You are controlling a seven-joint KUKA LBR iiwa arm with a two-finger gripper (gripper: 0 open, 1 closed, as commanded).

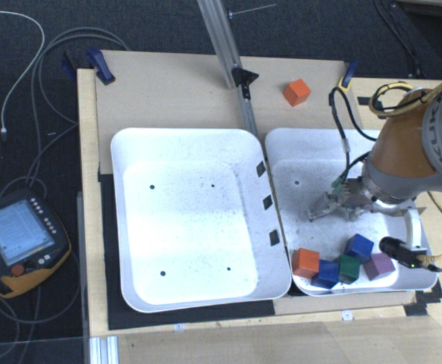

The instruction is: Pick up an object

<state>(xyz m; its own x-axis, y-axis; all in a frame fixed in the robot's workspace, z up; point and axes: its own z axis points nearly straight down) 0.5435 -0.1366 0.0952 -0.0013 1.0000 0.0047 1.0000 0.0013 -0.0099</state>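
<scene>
In the right bin, several small blocks crowd the near edge: an orange block, a blue block, a green block, a second blue block and a purple block. My gripper hangs low over the middle of that bin's floor, reaching in from the right. It is above and to the left of the blocks and touches none of them. Nothing shows in its grasp.
The left bin lies beside the right one. Another orange block rests on the bench behind the right bin. A metal pole rises at the back. Cables trail along the arm, and a teach pendant lies at the far left.
</scene>
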